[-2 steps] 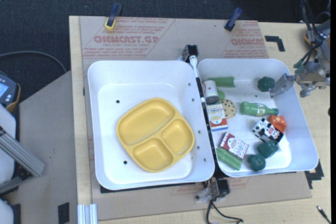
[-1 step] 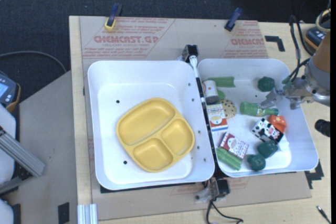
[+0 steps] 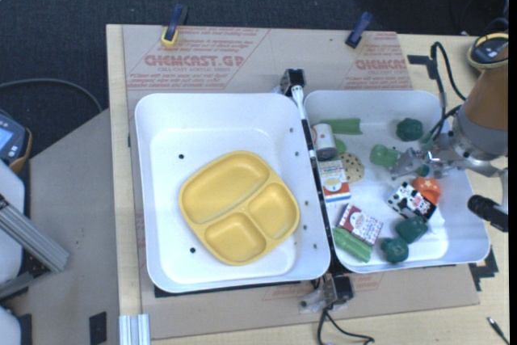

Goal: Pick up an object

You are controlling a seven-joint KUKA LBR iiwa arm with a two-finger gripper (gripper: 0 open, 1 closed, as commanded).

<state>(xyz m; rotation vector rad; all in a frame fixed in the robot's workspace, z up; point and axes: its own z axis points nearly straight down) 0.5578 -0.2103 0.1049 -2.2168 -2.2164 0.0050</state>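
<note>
Over the right white bin [image 3: 457, 248], you are seeing the metal two-finger gripper [image 3: 414, 163] hovering, spread wide, gripping nothing. Just near of it, the black-and-white cow-patterned toy [image 3: 410, 200] is lying unlifted among the clutter. Pickup is looking not yet begun.

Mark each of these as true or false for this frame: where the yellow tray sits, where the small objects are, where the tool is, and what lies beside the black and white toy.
1. The yellow divided tray lies in the left bin. True.
2. The small objects are scattered across both bins. False: they all lie in the right bin.
3. The tool is over the right bin. True.
4. The yellow divided tray has one compartment. False: it has three.
5. An orange piece touches the black and white toy. True.
</note>
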